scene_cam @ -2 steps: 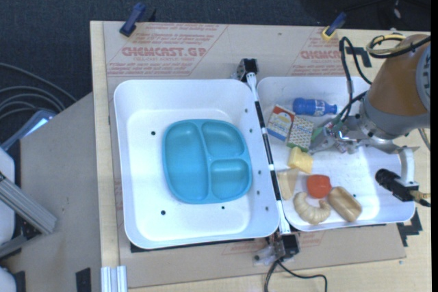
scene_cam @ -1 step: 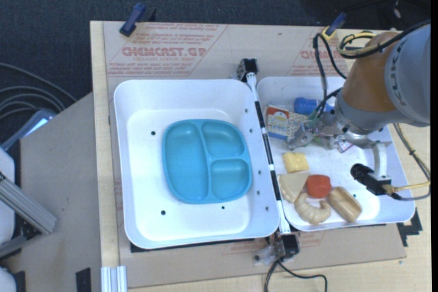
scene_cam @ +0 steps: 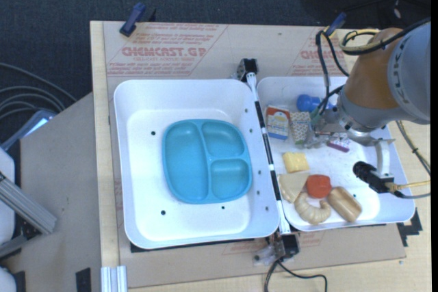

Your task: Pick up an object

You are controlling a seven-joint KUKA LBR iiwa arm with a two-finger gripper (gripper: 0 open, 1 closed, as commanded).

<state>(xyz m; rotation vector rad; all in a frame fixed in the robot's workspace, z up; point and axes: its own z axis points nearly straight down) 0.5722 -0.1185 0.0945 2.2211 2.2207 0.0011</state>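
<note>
Dark carpet surrounds the worktop, which carries two white bins. One blue divided plate lies in the left bin. Right bin: one carton, one blue ball, one yellow block, one red piece, two bread rolls. The hand sits low beside the carton; its grip cannot be told.
</note>
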